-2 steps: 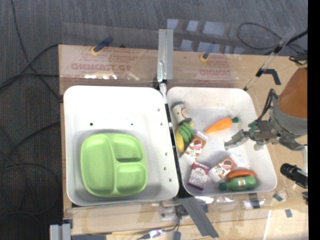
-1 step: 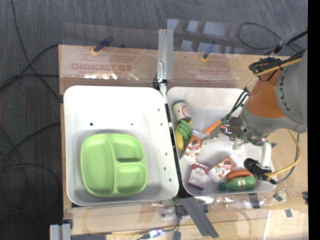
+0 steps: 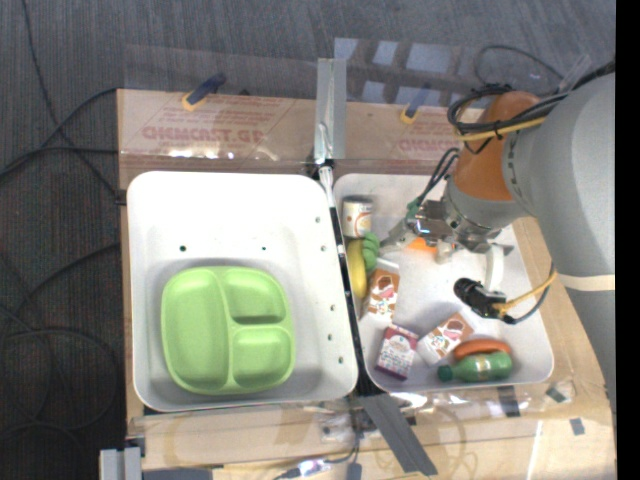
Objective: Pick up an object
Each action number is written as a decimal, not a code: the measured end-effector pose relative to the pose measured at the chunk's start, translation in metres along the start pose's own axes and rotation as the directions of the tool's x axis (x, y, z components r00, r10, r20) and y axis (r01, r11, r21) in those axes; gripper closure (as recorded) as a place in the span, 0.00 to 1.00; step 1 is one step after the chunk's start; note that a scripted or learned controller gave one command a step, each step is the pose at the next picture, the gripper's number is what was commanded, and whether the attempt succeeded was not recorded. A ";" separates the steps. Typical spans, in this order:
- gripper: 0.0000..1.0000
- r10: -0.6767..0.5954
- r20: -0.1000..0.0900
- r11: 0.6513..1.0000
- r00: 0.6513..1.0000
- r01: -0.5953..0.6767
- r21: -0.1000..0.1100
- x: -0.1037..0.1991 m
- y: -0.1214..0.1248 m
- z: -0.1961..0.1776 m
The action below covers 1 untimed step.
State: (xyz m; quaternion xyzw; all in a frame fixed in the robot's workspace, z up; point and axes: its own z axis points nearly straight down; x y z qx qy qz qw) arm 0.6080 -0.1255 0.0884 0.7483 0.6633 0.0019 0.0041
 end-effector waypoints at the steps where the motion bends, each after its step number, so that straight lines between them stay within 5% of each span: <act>1: 0.00 -0.217 -0.013 0.975 0.976 0.218 0.038 -0.026 0.058 0.004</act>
